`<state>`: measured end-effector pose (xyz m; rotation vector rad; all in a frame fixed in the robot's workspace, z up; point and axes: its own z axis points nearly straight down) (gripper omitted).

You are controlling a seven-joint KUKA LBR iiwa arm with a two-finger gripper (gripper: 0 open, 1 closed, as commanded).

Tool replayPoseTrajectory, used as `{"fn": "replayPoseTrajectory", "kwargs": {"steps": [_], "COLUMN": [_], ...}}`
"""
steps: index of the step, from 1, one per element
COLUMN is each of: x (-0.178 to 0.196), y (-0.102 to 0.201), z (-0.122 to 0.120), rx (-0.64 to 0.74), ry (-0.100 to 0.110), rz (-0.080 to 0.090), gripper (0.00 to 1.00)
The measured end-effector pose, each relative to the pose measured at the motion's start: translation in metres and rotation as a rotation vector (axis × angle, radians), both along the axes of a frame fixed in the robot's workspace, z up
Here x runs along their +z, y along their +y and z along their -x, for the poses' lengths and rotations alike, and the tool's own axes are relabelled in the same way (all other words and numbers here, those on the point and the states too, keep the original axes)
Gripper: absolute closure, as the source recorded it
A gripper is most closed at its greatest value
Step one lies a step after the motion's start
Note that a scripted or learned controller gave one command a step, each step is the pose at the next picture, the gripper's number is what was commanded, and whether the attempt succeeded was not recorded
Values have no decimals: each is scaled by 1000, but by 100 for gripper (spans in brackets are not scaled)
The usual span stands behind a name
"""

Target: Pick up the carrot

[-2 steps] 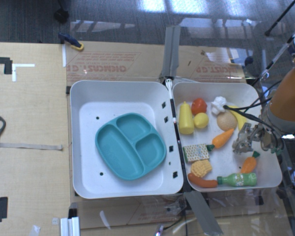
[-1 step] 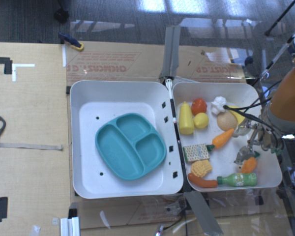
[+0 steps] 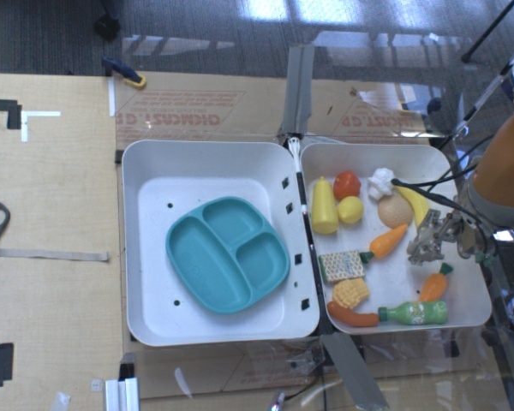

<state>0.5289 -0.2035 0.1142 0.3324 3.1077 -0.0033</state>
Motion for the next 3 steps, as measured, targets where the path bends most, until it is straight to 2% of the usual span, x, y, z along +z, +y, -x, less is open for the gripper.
{"fn": "replayPoseTrajectory", "kwargs": {"steps": [1,2,3], "x": [0,11,11], "y": [0,0,0], "z": [0,-3,-3], "rx": [0,1,1], "ry": [0,-7,-7], "rz": [0,2,2], "gripper": [0,100,0]}}
